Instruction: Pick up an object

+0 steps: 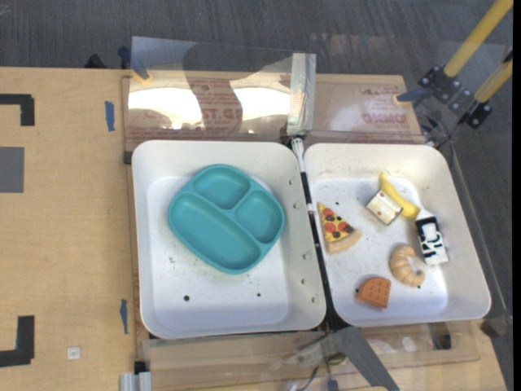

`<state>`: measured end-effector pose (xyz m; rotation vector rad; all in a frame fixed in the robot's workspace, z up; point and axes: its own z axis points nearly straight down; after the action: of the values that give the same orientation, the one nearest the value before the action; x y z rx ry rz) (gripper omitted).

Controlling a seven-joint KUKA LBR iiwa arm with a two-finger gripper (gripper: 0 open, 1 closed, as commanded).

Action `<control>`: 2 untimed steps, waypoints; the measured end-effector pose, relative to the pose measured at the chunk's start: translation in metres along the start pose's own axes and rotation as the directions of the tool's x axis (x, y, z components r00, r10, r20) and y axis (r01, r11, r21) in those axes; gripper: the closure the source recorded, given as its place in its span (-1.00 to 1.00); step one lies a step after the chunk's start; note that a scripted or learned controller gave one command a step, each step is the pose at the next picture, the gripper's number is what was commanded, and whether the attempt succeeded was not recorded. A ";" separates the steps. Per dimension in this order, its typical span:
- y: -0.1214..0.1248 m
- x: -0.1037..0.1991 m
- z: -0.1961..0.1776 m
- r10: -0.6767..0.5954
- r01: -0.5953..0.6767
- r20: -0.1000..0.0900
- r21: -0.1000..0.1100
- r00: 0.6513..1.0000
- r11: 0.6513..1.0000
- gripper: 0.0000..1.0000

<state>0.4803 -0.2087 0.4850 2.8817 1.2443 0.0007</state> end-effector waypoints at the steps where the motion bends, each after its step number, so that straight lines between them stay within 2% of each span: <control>1: 0.043 0.043 0.001 0.570 -0.570 0.002 0.002 0.822 0.822 1.00; 2: 0.048 0.025 0.000 0.167 -0.167 0.001 0.005 0.986 0.986 1.00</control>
<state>0.5326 -0.2235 0.4852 2.9796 1.0003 -0.0035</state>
